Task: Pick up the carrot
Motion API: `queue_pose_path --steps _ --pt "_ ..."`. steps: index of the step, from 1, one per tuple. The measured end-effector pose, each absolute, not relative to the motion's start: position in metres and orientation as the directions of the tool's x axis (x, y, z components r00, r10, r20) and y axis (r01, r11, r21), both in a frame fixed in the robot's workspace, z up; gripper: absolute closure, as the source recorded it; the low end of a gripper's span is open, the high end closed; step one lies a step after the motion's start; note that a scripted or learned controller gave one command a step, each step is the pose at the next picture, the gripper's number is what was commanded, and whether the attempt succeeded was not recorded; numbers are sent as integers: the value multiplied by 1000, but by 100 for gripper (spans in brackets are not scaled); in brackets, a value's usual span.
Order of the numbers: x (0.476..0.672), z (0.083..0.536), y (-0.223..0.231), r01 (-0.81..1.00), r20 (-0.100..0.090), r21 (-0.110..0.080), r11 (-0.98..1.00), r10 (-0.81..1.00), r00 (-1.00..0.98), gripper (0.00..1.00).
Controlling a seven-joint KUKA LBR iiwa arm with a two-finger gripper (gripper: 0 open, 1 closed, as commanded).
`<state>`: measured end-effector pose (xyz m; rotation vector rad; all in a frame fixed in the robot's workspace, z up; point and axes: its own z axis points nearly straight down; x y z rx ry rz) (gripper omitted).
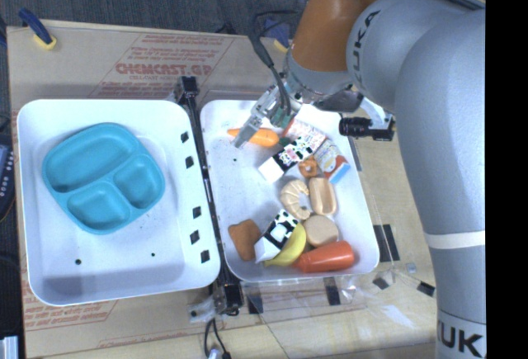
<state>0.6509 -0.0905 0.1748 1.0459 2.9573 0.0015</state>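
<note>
From my feed the arm [396, 77] looms over the right bin [239, 184], blue tray [103, 176] sits in the left bin [33, 209]. Gripper [266, 125] is down at the right bin's far end, fingers pinched around the carrot [259, 137], which lies beside the toy food pile.

Blue tray [103, 176] in L bin [33, 209]; banana [290, 246], croissant [243, 238] in R bin [219, 184].
</note>
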Motion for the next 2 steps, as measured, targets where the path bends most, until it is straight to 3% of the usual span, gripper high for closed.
queue_pose_path --steps 1,2 --pt "635 89 -98 762 7 -6 648 762 -648 0" --pt "646 88 -118 823 29 -21 568 823 -567 0"
